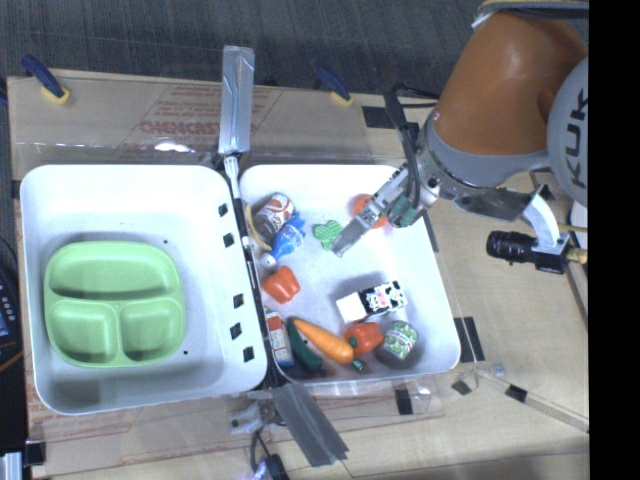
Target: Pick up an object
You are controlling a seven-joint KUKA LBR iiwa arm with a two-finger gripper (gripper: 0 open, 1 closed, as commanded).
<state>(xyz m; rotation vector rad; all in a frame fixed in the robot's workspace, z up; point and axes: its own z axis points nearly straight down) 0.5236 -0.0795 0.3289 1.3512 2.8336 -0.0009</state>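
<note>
My hand (352, 234) hovers in the right bin (425, 313), grip state unclear. Green toy (327, 232) just beside it, mid-bin toward the far edge; a nudge could scoot it away.

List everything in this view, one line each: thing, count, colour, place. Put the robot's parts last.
Bins: two, white, side by side on the bench.
Divided tray: one, light green, in the left bin.
Carrot: one, orange, near the right bin's front.
Orange toy: one, by the right bin's left wall.
Blue item: one, blue and white, upper left of the right bin.
Green toy: one, small, beside the gripper's tip.
Cow-print box: one, white with black patches, right bin's middle.
Red toy: one, beside the carrot.
Clamps: two, blue and yellow, along the back edge.
Arm: one, orange and grey, from the right.
Gripper: one, over the right bin.
</note>
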